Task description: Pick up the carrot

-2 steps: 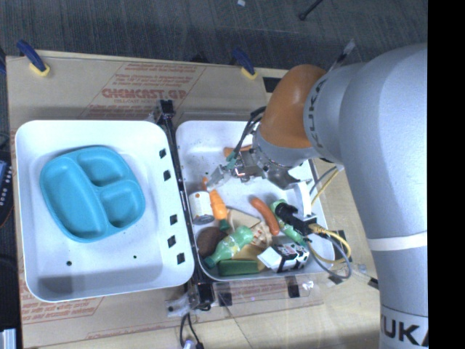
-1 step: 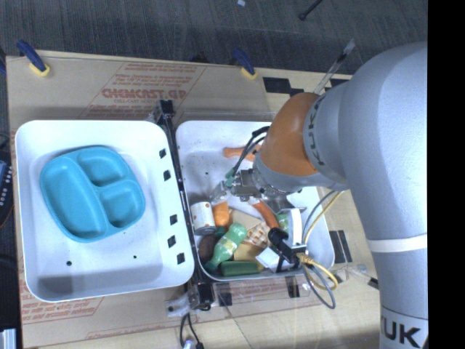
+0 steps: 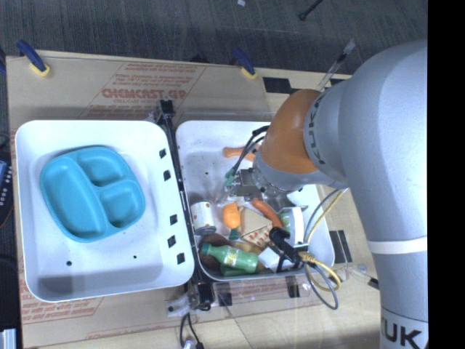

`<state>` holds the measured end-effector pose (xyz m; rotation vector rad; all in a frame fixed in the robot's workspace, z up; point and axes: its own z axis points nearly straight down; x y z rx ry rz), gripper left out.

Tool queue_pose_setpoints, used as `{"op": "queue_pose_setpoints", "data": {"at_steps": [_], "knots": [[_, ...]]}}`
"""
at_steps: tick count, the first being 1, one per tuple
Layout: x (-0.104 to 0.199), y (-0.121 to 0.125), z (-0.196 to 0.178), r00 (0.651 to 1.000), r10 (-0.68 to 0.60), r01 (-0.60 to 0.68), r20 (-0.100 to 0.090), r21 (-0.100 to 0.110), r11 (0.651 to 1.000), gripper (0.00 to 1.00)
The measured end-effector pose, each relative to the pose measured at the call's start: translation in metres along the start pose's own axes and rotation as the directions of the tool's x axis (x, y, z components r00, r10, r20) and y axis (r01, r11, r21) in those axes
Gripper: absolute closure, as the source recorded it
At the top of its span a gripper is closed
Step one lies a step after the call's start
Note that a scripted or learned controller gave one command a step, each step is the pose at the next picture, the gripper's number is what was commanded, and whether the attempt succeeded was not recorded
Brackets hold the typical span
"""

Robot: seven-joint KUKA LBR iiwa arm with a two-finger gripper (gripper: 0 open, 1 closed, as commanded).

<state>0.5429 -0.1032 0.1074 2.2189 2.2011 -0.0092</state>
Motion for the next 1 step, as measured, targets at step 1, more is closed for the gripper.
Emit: {"op": "queue_pose_setpoints", "data": {"at_steps": [1], "knots": [[0.0386,-0.0190,-0.0860,0.948,0.319,-0.319,-0.012,0.018,0.948,1.00]]}}
